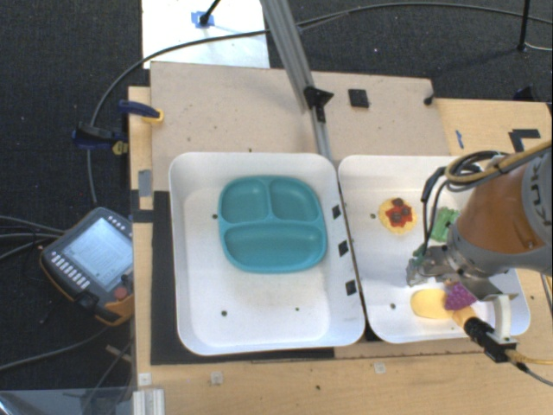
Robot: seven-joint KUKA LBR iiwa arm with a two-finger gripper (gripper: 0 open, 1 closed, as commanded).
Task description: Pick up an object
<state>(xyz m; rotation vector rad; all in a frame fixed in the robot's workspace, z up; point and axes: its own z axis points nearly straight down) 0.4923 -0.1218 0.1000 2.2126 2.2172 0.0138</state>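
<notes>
The right white bin [373,258] holds several small toys. A round yellow piece with a red top [397,215] lies near its back. A green piece [443,225] sits just right of it, partly hidden by the arm. A yellow oval piece [428,303] and a purple piece [459,297] lie together near the front edge. My gripper [425,272] hangs low over the bin, just above the yellow oval piece and left of the purple one. The arm's orange band [501,214] hides the bin's right side.
The left white bin [186,258] carries a teal divided plate [272,223]. A slanted metal pole [289,41] rises behind the bins. A teach pendant [91,262] lies off the bench to the left, with cables around it. A clamp [130,111] grips the bench's left edge.
</notes>
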